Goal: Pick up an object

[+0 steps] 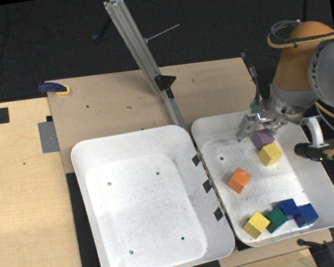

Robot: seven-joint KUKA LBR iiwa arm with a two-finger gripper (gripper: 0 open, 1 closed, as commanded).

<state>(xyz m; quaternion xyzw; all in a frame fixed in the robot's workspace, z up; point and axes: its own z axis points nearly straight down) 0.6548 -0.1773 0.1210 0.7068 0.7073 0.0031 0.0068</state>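
Note:
My gripper hangs over the back part of the right bin, at the end of the grey arm with its orange band. A purple block shows directly below it, touching or nearly touching it; whether it is gripped is unclear. Next to the purple block, towards the front, lies a yellow block. An orange block rests nearer the bin's middle left. Along the front wall sit a second yellow block, a green block and two blue blocks.
The left bin stands beside the right one, with black clips along the shared edge. A slanted aluminium rail rises behind the bins. Black cables hang at the right bin's right side.

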